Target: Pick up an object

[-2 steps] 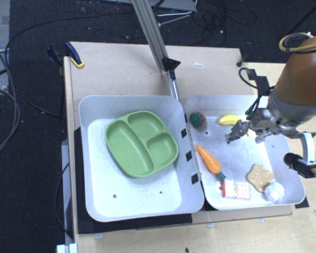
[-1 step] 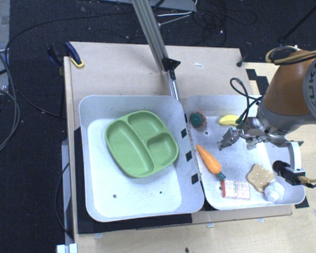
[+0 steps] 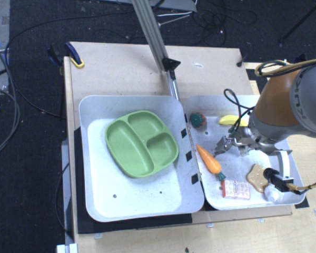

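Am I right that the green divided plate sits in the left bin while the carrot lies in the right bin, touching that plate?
Not quite: the camera view shows the carrot in the right bin, apart from the green divided plate, which does sit in the left bin.

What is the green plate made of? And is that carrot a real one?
The green plate looks like smooth moulded plastic: one even colour, rounded compartments, a soft matte surface. The carrot is probably a toy, plastic or rubber, since its orange is very uniform and it has a neat little green tip. From this far I can't be sure.
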Action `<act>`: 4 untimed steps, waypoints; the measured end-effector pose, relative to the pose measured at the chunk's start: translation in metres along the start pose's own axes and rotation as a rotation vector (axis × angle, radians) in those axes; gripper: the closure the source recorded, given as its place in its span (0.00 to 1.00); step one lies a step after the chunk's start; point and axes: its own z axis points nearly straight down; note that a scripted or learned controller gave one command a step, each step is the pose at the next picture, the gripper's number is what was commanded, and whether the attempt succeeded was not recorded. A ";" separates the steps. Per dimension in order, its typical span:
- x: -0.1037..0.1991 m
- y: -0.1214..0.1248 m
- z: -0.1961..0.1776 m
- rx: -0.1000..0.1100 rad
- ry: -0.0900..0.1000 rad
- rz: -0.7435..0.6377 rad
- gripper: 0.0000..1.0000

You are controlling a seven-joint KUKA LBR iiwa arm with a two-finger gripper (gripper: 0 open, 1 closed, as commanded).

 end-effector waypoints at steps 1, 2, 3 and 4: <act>0.000 0.001 -0.014 -0.005 -0.001 0.001 1.00; 0.005 0.008 -0.060 -0.009 -0.001 -0.004 1.00; 0.005 0.009 -0.113 -0.010 -0.002 -0.004 1.00; 0.063 0.008 -0.104 -0.004 0.001 -0.008 1.00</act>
